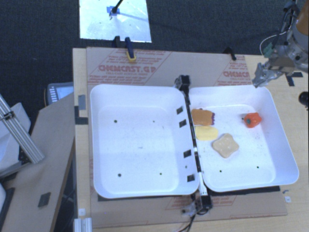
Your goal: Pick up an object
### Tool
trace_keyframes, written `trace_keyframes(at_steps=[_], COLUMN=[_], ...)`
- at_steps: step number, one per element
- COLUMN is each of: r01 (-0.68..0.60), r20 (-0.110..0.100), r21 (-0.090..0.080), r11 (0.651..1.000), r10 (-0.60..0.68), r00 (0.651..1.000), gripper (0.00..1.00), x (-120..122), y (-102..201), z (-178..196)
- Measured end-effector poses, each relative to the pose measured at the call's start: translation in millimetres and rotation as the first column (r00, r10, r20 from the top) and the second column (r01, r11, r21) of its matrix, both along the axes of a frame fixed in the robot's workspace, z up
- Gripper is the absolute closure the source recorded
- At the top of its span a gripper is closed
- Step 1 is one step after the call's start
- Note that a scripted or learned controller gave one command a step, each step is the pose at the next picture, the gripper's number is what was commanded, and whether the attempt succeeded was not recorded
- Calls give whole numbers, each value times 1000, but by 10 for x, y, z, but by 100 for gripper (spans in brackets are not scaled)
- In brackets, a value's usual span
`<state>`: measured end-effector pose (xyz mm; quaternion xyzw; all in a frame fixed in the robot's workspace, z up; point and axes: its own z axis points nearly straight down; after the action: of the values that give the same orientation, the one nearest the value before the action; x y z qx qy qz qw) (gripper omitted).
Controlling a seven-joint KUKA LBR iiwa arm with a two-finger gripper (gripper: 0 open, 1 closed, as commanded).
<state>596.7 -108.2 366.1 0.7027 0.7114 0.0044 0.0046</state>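
The right bin [280, 144] holds several small items. An orange-brown piece with a purple edge [203, 116] lies near the bin's left wall, with a flat yellow piece [206, 133] just below it. A beige, lumpy, cookie-like piece [225, 145] sits a little to their lower right. A small red-orange item with a green spot [251, 120] rests toward the right side. My gripper [260, 77] hangs above the far right corner of this bin, outside its rim and well above the items, with nothing seen in it.
The left bin [96, 129] adjoins the right one, with black clips [186, 129] along the shared wall. Both rest on a cardboard sheet [159, 69] on the bench. A shiny metal plate [115, 13] lies on the floor beyond.
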Motion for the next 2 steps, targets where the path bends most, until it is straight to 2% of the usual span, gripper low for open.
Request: trace_keyframes(at_steps=[1,2], r01=[-7,1], r20=[-2,-9], r21=[5,3], r11=[1000,1000], r10=[7,-1], r00=[1000,1000], gripper=[100,100], x=[286,483], y=[1459,2261], z=[604,545])
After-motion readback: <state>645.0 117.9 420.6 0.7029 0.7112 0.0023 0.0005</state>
